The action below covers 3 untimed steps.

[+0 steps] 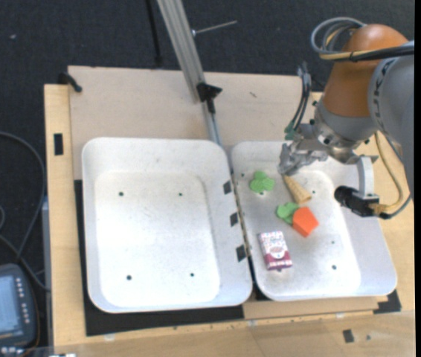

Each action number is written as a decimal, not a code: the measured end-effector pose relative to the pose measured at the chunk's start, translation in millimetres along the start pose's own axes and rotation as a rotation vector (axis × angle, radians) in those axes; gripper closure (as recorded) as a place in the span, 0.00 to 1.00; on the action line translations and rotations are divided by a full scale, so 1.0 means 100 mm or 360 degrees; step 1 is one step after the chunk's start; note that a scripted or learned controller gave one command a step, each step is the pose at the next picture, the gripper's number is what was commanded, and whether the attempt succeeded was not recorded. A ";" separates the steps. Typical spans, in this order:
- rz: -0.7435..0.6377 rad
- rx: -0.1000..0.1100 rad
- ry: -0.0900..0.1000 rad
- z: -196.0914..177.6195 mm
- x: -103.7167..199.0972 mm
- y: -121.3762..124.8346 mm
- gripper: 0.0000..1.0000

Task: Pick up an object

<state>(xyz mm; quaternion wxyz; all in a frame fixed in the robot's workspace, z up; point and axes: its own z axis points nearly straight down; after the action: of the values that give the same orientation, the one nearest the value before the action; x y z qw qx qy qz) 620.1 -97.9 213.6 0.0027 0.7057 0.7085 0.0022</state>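
Grey arm (393, 99) with an orange band (359, 69), looped grey cables (329, 36) and a metallic end effector (294, 162).

The grey arm (389, 88) enters from the right side of the scene and bends down toward the far part of the right-hand area. Its orange band (359, 69) sits above the wrist, with looped cables rising behind it at the far right. The wrist tilts downward and to the left, ending in the pincer (291, 163), which hangs low and points down and slightly leftward. A black cable fitting juts from the arm's near side, to the right of the pincer.
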 end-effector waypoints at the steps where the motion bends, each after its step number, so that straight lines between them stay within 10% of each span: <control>1: -0.0002 0.0000 -0.0002 -0.48 -0.09 0.01 1.00; 3: -0.0005 0.0007 0.0003 -0.43 0.97 0.09 1.00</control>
<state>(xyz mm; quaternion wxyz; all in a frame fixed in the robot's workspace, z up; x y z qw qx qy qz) 628.8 -1.1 256.4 0.0004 0.7046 0.7096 0.0013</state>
